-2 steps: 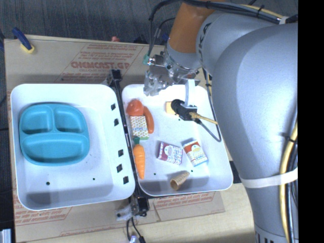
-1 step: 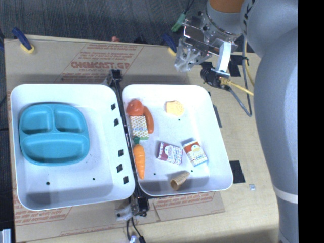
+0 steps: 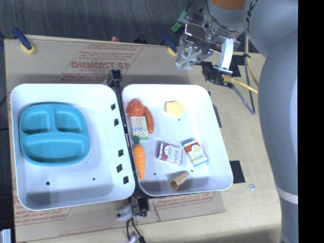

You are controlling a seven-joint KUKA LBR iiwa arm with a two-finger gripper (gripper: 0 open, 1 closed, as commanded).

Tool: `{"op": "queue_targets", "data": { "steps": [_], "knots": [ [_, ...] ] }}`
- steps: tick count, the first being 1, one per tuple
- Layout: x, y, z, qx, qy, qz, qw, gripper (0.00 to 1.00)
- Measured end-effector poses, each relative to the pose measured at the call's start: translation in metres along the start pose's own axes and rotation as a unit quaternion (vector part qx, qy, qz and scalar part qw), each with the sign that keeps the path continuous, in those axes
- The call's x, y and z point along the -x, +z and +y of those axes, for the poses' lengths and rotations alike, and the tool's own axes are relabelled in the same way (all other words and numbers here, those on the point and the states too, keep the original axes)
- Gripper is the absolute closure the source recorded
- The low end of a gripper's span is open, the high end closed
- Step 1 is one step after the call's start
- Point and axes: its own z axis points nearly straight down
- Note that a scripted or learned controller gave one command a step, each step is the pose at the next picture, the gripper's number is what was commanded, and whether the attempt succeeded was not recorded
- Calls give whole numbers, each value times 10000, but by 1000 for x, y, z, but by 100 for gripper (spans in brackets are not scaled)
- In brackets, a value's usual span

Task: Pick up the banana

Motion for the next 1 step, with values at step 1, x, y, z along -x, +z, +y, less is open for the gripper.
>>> {"op": "queue_targets", "data": {
  "steps": [1],
  "knots": [
    [-1,-10,0,-13,-44,-7,10000,100]
  ]
}}
